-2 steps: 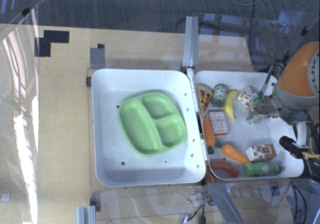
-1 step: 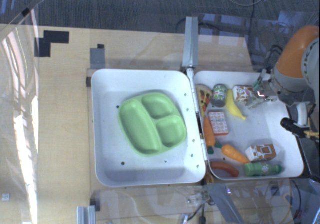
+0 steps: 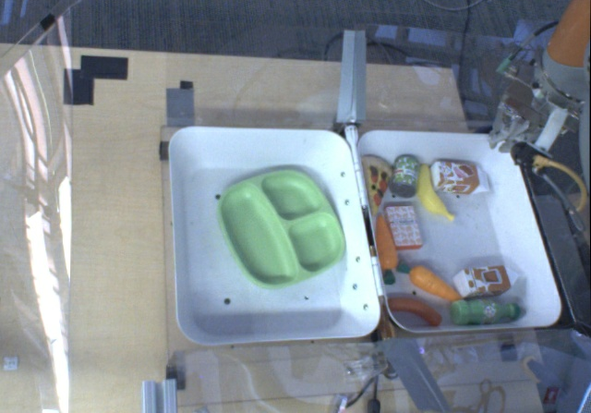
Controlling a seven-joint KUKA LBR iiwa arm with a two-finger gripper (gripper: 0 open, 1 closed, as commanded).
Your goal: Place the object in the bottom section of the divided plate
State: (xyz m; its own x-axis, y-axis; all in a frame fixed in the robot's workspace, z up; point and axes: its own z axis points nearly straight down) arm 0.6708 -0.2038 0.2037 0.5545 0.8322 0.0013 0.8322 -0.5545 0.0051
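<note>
Arm waiting beyond the toy bin, nothing picked yet.
The gripper (image 3: 524, 129) is hovering right of the green divided plate (image 3: 282, 226); finger state unclear—choose one isolated toy.

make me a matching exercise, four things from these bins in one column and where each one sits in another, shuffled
Things:
1. divided plate
2. banana
3. green bottle
4. sausage

Places:
A. along the near wall of the right bin, near its right corner
B. alone in the left bin
C. near the far wall of the right bin, between a small can and a carton
D. in the near left corner of the right bin

Pairs: 1-B, 2-C, 3-A, 4-D
</note>
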